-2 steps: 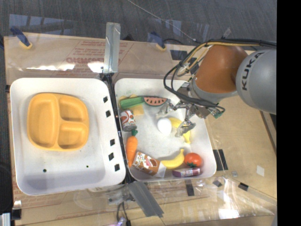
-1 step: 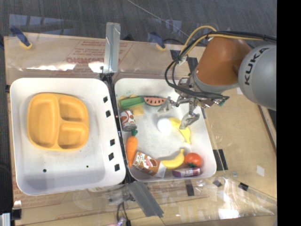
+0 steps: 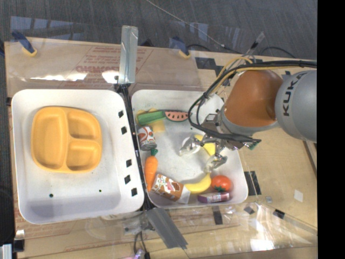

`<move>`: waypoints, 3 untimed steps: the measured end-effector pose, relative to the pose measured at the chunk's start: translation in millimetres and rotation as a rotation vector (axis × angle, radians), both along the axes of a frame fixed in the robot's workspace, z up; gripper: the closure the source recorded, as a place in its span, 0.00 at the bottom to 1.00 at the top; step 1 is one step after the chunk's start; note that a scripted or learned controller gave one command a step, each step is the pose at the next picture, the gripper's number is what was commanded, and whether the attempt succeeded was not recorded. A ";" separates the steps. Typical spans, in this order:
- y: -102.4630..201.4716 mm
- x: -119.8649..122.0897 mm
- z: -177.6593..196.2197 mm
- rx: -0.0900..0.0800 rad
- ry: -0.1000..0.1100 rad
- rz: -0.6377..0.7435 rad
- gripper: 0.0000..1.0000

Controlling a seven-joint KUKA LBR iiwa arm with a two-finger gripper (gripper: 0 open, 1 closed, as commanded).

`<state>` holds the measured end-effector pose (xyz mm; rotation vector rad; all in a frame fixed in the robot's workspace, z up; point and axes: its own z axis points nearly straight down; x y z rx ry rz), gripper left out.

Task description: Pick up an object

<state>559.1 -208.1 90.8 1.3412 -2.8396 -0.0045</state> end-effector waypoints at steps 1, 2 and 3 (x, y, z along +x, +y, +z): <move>2.7 3.1 11.9 0.000 -0.006 0.008 1.00; -2.6 43.9 217.4 -0.005 -0.014 -0.289 1.00; 0.2 -7.0 59.8 0.001 0.007 -0.270 1.00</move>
